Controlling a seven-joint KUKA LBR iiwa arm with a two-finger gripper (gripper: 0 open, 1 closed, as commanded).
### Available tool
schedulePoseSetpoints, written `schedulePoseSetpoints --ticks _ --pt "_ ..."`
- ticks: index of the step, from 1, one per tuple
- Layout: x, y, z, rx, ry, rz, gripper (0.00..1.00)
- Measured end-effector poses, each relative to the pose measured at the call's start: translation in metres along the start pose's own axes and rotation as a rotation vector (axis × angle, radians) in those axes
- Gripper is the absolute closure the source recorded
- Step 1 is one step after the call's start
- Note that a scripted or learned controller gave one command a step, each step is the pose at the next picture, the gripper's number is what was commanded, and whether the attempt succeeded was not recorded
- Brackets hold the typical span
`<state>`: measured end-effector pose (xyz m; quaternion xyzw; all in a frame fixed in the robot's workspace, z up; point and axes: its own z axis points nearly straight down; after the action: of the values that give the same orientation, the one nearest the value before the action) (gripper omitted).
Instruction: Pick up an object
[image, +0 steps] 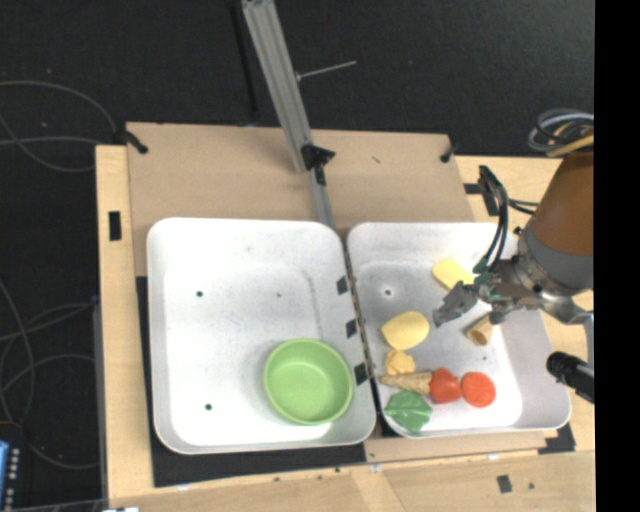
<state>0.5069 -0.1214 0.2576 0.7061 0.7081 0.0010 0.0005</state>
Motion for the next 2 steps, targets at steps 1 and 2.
schedulePoseSetpoints --ticks 1,2 --pt "0.000 0.000 0.000 -0.001 0.000 0.003 0.00" --pt "-0.013 -0.001 0.053 0.006 -0.003 0.005 0.00"
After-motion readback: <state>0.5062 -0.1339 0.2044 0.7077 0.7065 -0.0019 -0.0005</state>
